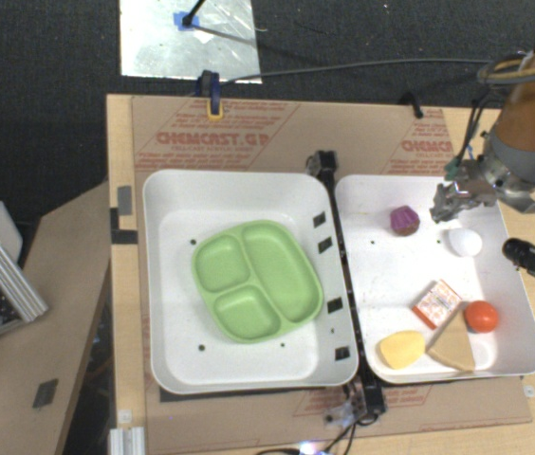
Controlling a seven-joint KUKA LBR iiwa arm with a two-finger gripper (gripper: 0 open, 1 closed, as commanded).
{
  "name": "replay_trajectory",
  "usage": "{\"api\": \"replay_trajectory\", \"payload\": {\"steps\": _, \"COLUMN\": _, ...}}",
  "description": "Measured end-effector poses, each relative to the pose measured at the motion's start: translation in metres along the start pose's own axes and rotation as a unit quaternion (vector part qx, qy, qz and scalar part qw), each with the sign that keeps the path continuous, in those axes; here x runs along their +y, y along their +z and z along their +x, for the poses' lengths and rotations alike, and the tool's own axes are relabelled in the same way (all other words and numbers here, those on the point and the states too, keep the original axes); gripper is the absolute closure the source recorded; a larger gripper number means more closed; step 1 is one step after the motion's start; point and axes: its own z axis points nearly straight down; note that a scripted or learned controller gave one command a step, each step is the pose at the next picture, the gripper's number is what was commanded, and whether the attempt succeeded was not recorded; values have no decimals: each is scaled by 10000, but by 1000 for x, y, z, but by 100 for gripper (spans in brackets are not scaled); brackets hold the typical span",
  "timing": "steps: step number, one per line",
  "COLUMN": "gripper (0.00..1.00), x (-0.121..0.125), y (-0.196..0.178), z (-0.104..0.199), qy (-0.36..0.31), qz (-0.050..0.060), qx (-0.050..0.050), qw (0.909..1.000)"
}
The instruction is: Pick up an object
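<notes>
2 white bins [168,282]: at 9 o'clock a light green tray [256,280]; at 3 o'clock a purple ball [404,220], white egg [465,243], orange-red packet [436,303], red tomato [481,317], yellow lemon [400,349], tan wedge [453,350].

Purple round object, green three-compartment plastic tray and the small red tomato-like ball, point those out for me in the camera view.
Purple round object [403,220]: camera view, centre of its top.
Green three-compartment plastic tray [286,297]: camera view, floor of its long right compartment.
Small red tomato-like ball [482,318]: camera view, middle of its red surface.
</notes>
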Motion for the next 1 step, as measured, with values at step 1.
{"api": "replay_trajectory", "payload": {"steps": 1, "gripper": 100, "x": -1, "y": -62, "z": -7, "qy": 2, "qz": -11, "qx": -6, "qw": 10000}}
